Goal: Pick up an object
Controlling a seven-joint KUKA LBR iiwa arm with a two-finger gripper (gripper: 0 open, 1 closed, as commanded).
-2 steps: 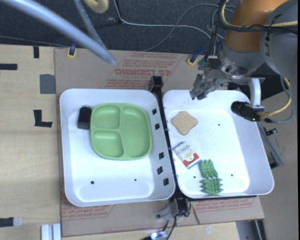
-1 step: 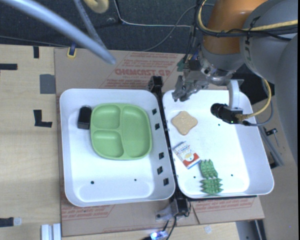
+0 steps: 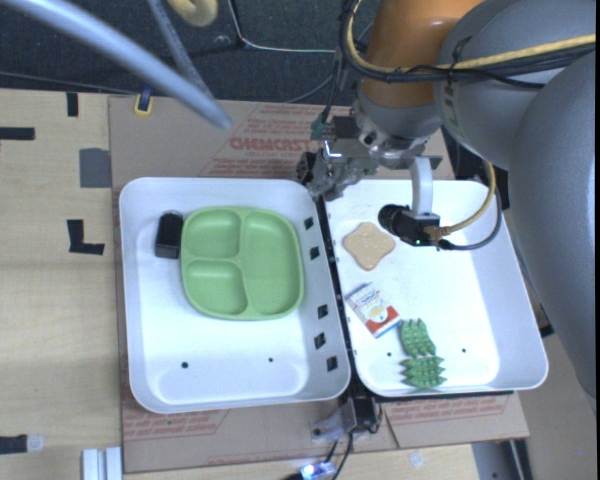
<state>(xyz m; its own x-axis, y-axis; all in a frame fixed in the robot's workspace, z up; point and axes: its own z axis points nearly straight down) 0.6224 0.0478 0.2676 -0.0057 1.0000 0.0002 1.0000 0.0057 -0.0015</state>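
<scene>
We locate the gripper (image 3: 332, 173) at the far edge of the right bin (image 3: 480, 298), close to the divider between the two bins. The nearest candidate is the toast-shaped piece (image 3: 368, 245), lying flat just toward the camera from the jaws and slightly to the view's right. Beyond it, nearer the camera, lie a small red-and-white packet (image 3: 372, 308) and a green ridged item (image 3: 418, 353) with its long axis running toward the near rim. We cannot tell how far the jaws are spread; nothing is visible between them. We judge a short advance toward the camera is needed.
</scene>
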